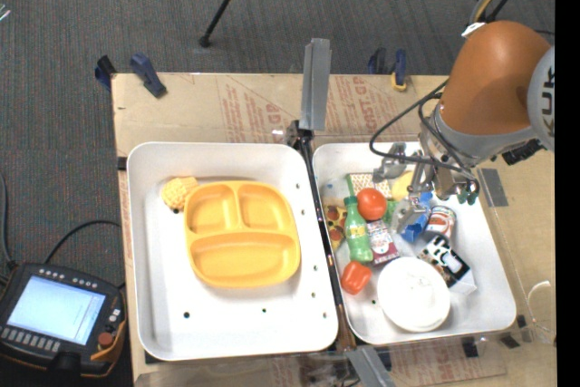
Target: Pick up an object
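- Overhead, we see the gripper (pixel 419 188) hanging low over the upper middle of the right bin (pixel 501 285), above a crowded pile of small things; whether it is spread or pressed together we cannot tell.
- Just left of the gripper lies a red tomato (pixel 371 203), touching the top of a green bottle (pixel 356 234) that points toward the bin's near side.
- Right beside the gripper we make out a red and white can (pixel 440 221) with a blue piece (pixel 412 228) against it.
- Nearer the front sit a white round lid (pixel 413 294) and a small red pepper (pixel 355 277).
- Over in the left bin (pixel 154 285) we find a yellow divided tray (pixel 242 232) with a yellow corn cob (pixel 178 190) at its upper left corner.
- Both bins rest on the table (pixel 208 104).
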Motion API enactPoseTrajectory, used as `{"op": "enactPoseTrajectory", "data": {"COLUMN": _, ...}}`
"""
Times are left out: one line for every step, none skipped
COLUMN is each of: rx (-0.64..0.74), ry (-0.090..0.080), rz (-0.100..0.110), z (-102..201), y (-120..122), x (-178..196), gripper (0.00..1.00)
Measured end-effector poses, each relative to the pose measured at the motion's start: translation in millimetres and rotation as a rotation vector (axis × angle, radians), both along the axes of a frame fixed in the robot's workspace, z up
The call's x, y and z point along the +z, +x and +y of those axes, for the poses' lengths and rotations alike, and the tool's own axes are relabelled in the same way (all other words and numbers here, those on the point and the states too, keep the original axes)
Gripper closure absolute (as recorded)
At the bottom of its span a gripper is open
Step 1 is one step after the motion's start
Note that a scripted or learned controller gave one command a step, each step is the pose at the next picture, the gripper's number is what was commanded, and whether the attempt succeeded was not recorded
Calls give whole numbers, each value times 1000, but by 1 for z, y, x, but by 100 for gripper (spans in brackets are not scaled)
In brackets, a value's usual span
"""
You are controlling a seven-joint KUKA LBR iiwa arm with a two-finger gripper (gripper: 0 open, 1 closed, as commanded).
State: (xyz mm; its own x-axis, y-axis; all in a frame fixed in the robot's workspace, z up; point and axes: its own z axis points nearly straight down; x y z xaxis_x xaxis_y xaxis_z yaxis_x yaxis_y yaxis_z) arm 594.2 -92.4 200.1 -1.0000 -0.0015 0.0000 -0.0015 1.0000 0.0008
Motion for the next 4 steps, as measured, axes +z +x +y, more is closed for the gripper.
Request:
{"op": "enactPoseTrajectory", "data": {"rx": -118, "ry": 0, "rz": -18, "z": -7, "y": -2, "x": -104, "gripper": 0}}
{"op": "enactPoseTrajectory", "data": {"rx": -191, "ry": 2, "rz": -19, "z": -8, "y": -32, "x": -104, "gripper": 0}}
{"op": "enactPoseTrajectory", "data": {"rx": -147, "ry": -1, "rz": -12, "z": -101, "y": -93, "x": -105, "gripper": 0}}
{"op": "enactPoseTrajectory", "data": {"rx": -217, "ry": -1, "rz": -16, "z": -35, "y": -35, "x": -105, "gripper": 0}}
